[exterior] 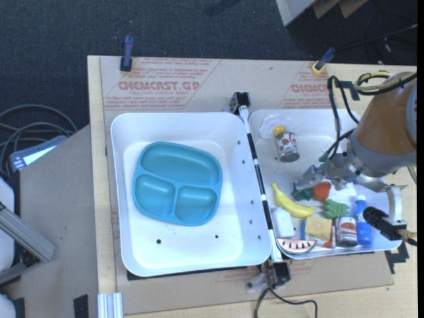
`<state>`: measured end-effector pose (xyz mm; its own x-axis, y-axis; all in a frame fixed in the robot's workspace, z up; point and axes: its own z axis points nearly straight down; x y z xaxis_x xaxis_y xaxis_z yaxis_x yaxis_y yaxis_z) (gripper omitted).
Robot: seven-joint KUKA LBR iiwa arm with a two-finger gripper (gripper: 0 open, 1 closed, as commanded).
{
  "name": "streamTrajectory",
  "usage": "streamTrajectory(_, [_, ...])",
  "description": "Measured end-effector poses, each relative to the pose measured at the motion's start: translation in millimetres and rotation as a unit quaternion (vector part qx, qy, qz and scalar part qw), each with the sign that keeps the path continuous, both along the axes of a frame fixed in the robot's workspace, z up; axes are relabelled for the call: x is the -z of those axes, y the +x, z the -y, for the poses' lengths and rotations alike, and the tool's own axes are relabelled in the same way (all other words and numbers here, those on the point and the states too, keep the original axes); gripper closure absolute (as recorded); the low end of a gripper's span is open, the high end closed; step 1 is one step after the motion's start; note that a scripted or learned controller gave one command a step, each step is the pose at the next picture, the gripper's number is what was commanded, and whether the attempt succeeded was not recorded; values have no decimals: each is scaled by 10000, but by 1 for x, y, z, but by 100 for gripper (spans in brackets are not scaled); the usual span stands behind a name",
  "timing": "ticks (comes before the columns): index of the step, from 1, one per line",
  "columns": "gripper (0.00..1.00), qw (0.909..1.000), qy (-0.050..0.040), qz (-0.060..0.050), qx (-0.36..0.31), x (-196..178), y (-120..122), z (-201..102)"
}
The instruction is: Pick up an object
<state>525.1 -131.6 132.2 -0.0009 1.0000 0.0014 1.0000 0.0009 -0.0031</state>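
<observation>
— Where are the things you could pick?

— In the right bin (pixel 265 121). Nearest my gripper (pixel 317 177) lies a small red-orange piece (pixel 322 191), with a dark green piece (pixel 303 193) touching it on the left. Below them sit a banana (pixel 291 204), a green leafy toy (pixel 336 209), a yellow block (pixel 318 228), a watermelon slice (pixel 295 246) at the front rim, a small can (pixel 346 230) and a blue bottle (pixel 362 220). Another can (pixel 287 146), red-labelled, stands apart near the back.

— Are your jaws on anything?

— I cannot tell. My metal end hangs just above the red-orange and green pieces, and the angle hides how the jaws stand. Nothing is visibly between them.

— And the other bin?

— The left bin (pixel 126 134) holds a blue divided plate (pixel 177 183), lying flat, well apart from me.
</observation>
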Motion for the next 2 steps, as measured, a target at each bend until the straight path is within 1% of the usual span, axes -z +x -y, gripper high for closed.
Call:
streamTrajectory(1, [0,10000,-4,17,3,47,19,-7])
streamTrajectory(2, [100,10000,-7,24,6,38,19,-7])
